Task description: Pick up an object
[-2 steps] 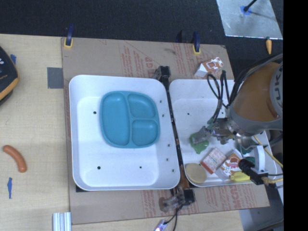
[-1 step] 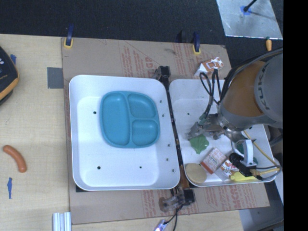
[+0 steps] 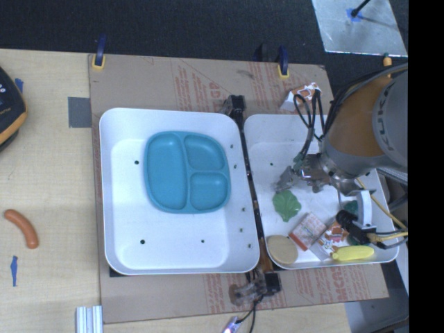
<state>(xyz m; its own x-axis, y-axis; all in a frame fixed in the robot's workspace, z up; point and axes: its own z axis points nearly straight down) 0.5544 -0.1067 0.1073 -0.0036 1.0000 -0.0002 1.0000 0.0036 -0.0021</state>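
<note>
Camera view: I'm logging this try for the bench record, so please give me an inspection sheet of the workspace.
Surface: tan bench under a brown cardboard sheet held by clips; two white bins side by side, left bin and right bin.
Job's things: right bin holds a green object, a round tan object, a red-and-white packet and a yellow object.
Clutter: teal divided plate in the left bin; orange sausage-shaped toy on the bench, outside the bins.
Grippers: gripper over the right bin, above the green object; nothing visibly held.
Cables: black cables run down the arm to the wrist.
Surroundings: dark floor; yellow-and-black device at the left edge.
</note>
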